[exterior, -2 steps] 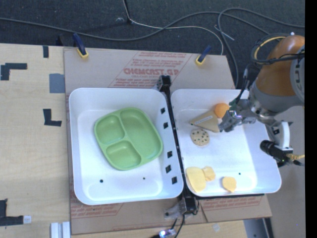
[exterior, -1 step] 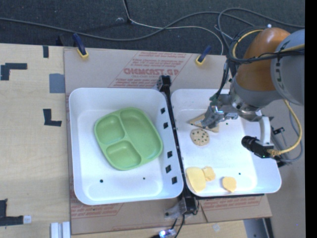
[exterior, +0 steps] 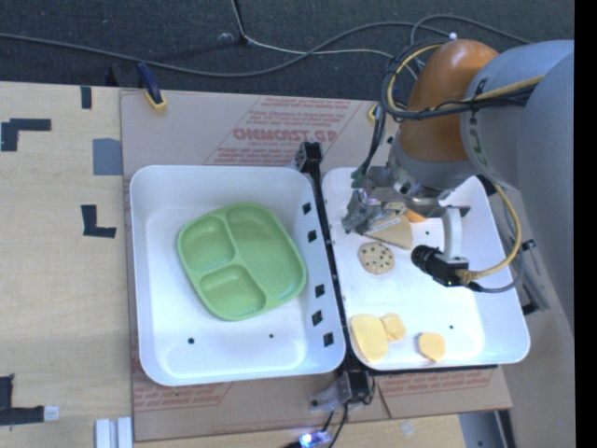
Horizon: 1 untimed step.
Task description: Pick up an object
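Yellow chips lie at the front of the right bin. Behind them rests a round speckled cookie, just below the gripper; whether it's spread or pinching, I cannot tell. A green divided plate fills the left bin.

Green divided plate in left bin, on cardboard.
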Each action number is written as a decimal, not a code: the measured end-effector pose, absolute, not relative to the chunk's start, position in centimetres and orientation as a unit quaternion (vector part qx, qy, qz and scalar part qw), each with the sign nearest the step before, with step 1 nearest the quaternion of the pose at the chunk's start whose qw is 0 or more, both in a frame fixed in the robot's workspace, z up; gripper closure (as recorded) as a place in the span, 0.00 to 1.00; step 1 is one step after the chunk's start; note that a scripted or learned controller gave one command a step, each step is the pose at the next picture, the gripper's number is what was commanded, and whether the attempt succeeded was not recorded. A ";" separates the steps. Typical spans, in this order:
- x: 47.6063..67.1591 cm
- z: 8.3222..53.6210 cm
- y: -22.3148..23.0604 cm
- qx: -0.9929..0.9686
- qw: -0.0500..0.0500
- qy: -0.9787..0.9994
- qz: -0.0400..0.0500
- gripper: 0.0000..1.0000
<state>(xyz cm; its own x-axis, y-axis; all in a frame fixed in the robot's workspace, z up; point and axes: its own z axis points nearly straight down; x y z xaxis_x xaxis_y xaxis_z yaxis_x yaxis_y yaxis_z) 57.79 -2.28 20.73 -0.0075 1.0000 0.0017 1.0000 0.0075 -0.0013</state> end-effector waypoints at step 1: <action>58.3 22.1 3.1 -0.705 0.001 -0.710 0.000 1.00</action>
